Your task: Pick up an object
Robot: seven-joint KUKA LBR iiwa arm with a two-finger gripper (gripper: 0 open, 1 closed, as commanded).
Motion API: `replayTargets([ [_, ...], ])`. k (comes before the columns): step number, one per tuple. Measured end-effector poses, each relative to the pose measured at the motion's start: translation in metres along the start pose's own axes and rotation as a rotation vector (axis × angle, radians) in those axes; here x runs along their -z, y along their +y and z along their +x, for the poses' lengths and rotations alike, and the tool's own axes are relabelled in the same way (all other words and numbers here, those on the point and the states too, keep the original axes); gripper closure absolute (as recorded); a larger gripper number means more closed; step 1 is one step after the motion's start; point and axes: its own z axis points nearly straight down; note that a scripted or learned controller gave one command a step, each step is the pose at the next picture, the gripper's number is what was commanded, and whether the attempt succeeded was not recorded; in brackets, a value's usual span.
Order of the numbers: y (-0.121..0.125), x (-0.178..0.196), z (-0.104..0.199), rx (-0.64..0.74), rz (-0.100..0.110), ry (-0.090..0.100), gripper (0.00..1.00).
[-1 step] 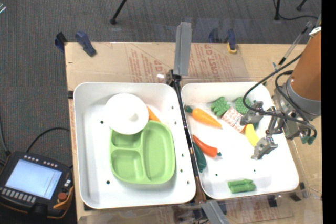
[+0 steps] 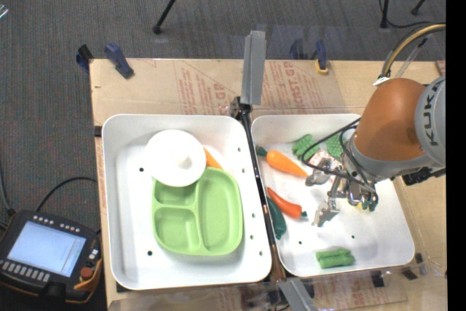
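Toys lay scattered loose in the right bin [image 2: 378, 244], where the arm could reach them from its side: a carrot [image 2: 285, 164], a red pepper [image 2: 285, 204] and a green piece [image 2: 335, 257], while the left bin [image 2: 124, 258] held a green divided tray [image 2: 200, 218] and white bowl [image 2: 175, 156]. The gripper [image 2: 336, 202] hung over the right bin's middle, just right of the pepper, its fingers parted and nothing visibly between them. No toy had yet been lifted.
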Motion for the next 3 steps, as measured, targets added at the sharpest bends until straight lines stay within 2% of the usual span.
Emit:
replayTargets([
  [1, 0.053, -0.009, -0.072, -0.206, -0.001, -0.014, 0.00],
  [2, -0.051, -0.008, -0.058, -0.201, 0.003, -0.016, 0.00],
  [3, -0.018, -0.009, -0.025, -0.228, -0.001, -0.013, 0.00],
])
